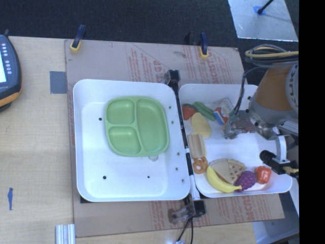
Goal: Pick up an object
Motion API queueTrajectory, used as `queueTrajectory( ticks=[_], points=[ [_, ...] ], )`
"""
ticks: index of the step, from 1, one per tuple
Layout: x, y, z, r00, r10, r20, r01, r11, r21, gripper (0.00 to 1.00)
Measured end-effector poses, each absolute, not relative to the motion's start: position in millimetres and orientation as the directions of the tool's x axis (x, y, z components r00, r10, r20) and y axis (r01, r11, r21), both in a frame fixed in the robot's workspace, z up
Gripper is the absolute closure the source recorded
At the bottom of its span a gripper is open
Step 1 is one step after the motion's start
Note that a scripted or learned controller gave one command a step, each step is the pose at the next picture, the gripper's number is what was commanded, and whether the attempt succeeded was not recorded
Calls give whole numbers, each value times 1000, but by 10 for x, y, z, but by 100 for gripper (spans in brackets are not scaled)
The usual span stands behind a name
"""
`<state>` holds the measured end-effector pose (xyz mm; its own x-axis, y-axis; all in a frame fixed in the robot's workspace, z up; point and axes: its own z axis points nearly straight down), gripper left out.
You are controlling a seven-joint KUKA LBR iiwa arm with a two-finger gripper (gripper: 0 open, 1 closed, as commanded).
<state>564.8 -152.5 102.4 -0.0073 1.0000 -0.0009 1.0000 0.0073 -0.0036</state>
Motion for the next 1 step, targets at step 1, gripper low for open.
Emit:
queueTrajectory(
  ticks=[1],
  points=[
    [5647, -1524, 1019, -8, 1000, -1, 1000, 8, -5, 0]
  ],
)
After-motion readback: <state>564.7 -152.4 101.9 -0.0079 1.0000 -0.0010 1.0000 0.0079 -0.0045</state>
